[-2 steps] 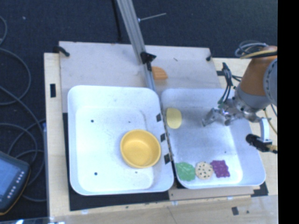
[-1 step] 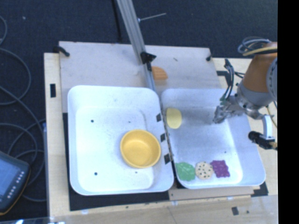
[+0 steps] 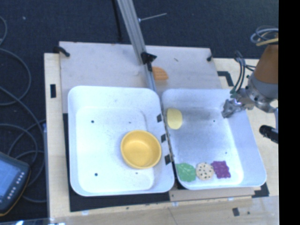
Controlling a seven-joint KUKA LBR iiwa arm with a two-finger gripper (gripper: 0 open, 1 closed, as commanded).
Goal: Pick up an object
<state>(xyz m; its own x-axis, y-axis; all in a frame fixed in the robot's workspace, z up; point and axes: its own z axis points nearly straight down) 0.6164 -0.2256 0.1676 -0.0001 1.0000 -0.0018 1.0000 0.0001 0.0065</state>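
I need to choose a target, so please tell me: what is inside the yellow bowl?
The yellow bowl in the left bin shows just its own yellow inside, with nothing in it. What lies under it is covered.

A pale wooden worktop (image 3: 54, 125) sits on a dark carpeted floor (image 3: 28, 22), with a light grey board (image 3: 103, 64) laid across its far part, up and left of the hand (image 3: 229, 108). Black cables (image 3: 18, 121) trail over the floor well left of the hand. A slanted metal rail (image 3: 133, 29) rises from the board, lit evenly from above.
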